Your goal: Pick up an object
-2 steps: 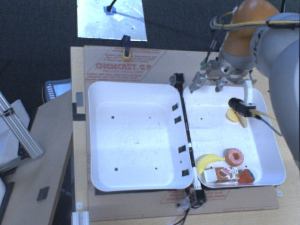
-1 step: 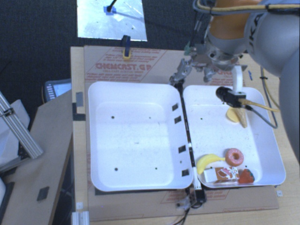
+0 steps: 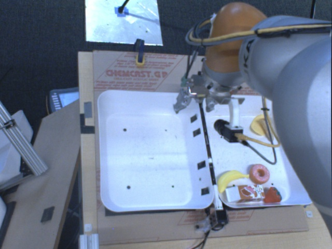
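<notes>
My gripper (image 3: 195, 104) hangs over the far end of the divider between the two white bins, its fingers (image 3: 180, 101) spread open with nothing between them. In the right bin (image 3: 290, 191), near the front, lie a yellow banana (image 3: 231, 179), a pink donut (image 3: 259, 174), a red and white packet (image 3: 250, 193) and a small red piece (image 3: 273, 195). A yellow object (image 3: 259, 124) sits further back in that bin, partly hidden by the arm. All of these lie apart from the gripper.
The left bin (image 3: 148, 154) is a bare white tray. A black part with a yellow cable (image 3: 229, 130) hangs below the wrist over the right bin. The big grey arm (image 3: 295, 77) covers the right side. Cardboard (image 3: 135, 71) lies under the bins.
</notes>
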Controlling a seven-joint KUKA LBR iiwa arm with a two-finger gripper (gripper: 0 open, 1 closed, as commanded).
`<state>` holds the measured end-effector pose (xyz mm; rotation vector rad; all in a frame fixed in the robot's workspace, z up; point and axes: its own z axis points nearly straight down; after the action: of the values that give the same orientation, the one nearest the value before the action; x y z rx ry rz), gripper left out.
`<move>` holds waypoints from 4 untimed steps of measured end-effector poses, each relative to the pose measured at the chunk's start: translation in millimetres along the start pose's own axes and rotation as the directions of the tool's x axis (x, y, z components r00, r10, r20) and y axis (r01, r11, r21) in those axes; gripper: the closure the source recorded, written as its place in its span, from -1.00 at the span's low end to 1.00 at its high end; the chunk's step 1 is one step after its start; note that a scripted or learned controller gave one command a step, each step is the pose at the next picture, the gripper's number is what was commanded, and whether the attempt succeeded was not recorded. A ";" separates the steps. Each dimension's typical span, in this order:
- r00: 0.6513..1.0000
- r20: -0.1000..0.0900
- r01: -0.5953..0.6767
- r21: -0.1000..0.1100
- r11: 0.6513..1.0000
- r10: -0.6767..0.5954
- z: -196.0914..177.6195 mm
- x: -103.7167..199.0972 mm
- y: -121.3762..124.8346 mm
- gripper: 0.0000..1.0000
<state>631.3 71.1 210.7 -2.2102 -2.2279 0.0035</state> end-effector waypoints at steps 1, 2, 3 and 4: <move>1.000 0.000 0.000 0.000 1.000 0.000 78.7 42.7 3.1 -1.00; 1.000 0.000 -0.003 -0.007 1.000 0.003 62.8 39.9 5.2 1.00; 1.000 -0.003 0.001 -0.014 1.000 -0.001 -22.9 96.7 19.1 1.00; 1.000 -0.006 0.004 -0.015 1.000 -0.005 -110.6 169.3 18.3 1.00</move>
<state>648.7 240.4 321.4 -2.2097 -2.2373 -0.0206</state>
